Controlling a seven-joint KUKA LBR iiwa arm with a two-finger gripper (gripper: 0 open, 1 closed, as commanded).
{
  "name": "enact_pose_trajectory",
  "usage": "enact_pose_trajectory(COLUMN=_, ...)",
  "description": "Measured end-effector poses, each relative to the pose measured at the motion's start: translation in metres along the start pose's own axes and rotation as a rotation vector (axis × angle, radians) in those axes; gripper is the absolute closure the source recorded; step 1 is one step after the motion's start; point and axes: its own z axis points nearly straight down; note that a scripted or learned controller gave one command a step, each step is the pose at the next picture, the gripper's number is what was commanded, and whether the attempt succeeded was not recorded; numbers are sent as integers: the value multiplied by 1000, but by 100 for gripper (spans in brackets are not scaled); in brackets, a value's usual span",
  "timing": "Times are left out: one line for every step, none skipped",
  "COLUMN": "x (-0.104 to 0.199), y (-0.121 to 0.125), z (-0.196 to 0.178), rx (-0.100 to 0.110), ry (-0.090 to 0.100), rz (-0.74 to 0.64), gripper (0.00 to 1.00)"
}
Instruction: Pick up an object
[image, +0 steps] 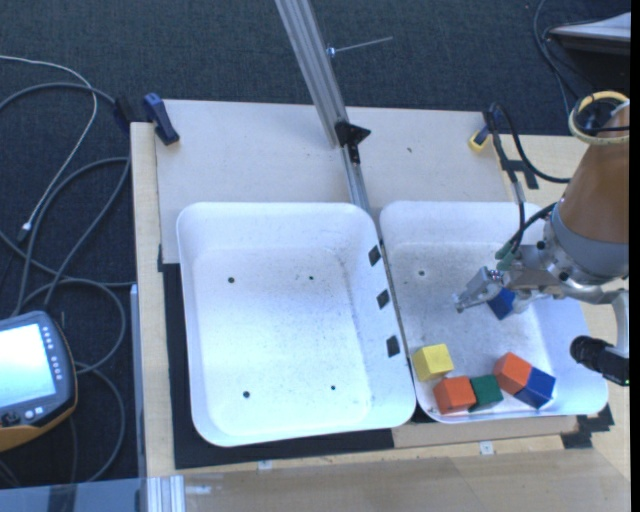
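Looking from left to right, the left bin (200, 240) comes first, then the right bin (420, 225). At its 6 o'clock edge sit a yellow block (433, 360), orange block (453, 394), green block (487, 390) and more. At 3 o'clock the gripper (492, 291) is closed around a blue block (502, 302). It looks small, light and hard; flat sides are best to squeeze
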Motion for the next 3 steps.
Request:
enact_pose_trajectory(x=-90, y=-10, z=103, rx=10, ry=0, rz=7, gripper=0)
enact_pose_trajectory(x=-90, y=21, z=150, rx=4, ry=0, rz=-1, gripper=0)
enact_pose_trajectory(x=-95, y=117, z=150, rx=81, ry=1, rz=17, gripper=0)
